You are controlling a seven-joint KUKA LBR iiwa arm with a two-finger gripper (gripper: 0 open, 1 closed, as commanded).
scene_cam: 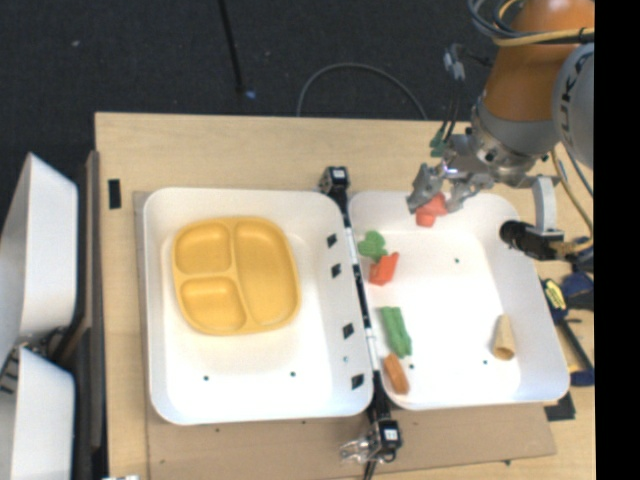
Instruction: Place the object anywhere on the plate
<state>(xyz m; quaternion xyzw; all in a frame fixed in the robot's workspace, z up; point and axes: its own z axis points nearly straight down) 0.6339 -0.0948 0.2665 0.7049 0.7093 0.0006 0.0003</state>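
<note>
A yellow three-compartment plate [237,274] lies in the left bin [165,388]. My gripper [437,194] hangs over the far edge of the right bin [470,368], with a small red object [431,211] between its fingertips, lifted a little above the bin floor. The orange-banded arm rises behind it at the upper right.
In the right bin lie a green piece [372,243] beside a red-orange piece [384,267], a green pepper-like piece [396,330], an orange carrot-like piece [396,373] at the near left corner, and a tan cone [503,337] at the right. A black divider rail [352,268] separates the bins.
</note>
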